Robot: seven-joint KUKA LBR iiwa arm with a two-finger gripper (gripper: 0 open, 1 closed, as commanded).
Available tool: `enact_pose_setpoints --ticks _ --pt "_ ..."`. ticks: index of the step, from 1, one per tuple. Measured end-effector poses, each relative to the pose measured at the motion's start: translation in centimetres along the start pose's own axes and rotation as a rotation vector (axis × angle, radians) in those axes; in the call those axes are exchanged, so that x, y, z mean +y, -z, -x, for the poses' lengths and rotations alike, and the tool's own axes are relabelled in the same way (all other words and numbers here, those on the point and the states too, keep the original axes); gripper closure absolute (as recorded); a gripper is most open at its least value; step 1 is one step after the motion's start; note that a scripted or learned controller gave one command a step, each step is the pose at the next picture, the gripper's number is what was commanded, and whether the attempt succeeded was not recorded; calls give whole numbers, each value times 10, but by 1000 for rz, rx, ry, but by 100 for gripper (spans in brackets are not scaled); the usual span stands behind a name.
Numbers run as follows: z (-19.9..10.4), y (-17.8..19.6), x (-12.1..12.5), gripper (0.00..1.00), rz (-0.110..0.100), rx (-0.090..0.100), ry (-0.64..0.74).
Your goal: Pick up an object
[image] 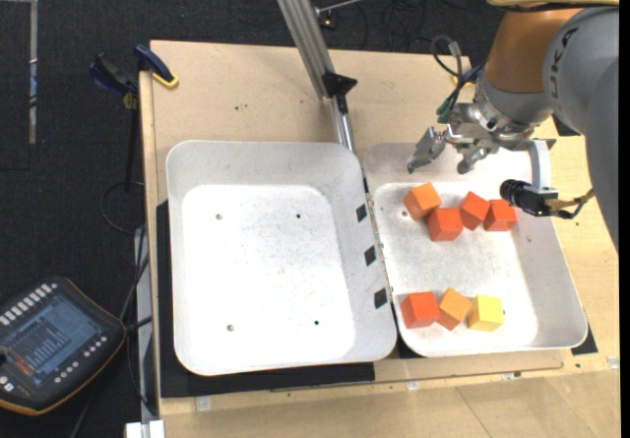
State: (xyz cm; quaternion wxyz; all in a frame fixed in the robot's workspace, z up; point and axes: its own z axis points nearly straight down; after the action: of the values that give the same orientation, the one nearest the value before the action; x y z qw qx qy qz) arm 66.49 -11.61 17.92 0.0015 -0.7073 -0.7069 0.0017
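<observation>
The right bin (551, 279) holds several blocks. An orange block (423, 200), a red-orange block (445, 223) and two more red-orange blocks (487, 213) lie near its far end. Another red-orange block (420, 309), an orange block (455, 307) and a yellow block (486, 312) sit in a row near its front edge. My gripper (445, 156) hangs open over the bin's far rim, just behind the far group of blocks, with nothing between its fingers (423, 151).
The left bin (197, 180) lies beside the right one. A slanted metal pole (305, 32) crosses the bench behind the bins. A blue and yellow clamp (133, 72) grips the bench's far left corner. A teach pendant (49, 338) lies off the bench at front left.
</observation>
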Motion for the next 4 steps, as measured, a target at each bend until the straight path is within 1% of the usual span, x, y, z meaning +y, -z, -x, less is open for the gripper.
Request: enact_pose_setpoints --ticks 1,2,3,4 --pt "-4 -64 -2 0 -1 1 1" --pt "-3 -49 0 100 7 -1 -1" --pt "-8 -3 6 100 12 -1 3" --pt "-7 41 6 100 12 -1 2"
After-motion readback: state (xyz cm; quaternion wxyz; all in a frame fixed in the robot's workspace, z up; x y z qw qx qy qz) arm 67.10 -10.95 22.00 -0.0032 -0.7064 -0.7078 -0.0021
